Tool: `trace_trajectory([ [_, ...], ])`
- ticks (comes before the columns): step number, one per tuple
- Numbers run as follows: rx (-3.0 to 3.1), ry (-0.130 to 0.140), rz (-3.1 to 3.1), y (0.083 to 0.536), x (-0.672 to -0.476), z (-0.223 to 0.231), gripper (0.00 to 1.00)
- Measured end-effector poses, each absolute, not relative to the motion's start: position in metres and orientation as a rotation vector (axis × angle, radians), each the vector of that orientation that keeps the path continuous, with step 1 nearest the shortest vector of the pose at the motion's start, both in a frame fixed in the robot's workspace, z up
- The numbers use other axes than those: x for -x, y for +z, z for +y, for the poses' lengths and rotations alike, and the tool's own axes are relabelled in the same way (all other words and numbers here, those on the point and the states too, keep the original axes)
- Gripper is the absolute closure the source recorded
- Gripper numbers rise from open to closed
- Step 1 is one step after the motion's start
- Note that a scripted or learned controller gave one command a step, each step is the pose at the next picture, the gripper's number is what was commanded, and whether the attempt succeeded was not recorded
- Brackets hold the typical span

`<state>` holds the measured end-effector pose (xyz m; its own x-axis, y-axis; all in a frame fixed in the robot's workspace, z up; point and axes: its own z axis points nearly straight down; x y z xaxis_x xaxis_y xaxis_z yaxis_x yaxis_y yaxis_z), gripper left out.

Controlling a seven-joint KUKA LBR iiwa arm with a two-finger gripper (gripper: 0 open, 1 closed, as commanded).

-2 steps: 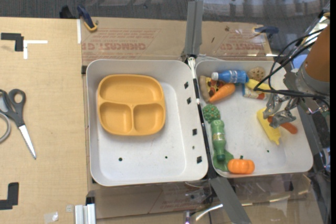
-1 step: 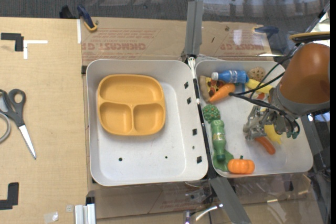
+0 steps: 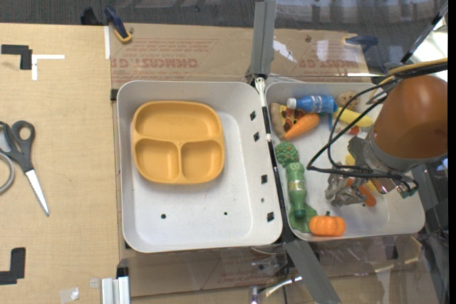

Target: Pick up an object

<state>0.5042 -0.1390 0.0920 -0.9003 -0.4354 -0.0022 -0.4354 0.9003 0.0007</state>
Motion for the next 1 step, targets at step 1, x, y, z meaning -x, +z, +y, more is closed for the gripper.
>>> trace_trajectory([
  [1, 1.287, -0.002, 2.861, 0.0930, -0.4928, -0.2200, 1.00],
])
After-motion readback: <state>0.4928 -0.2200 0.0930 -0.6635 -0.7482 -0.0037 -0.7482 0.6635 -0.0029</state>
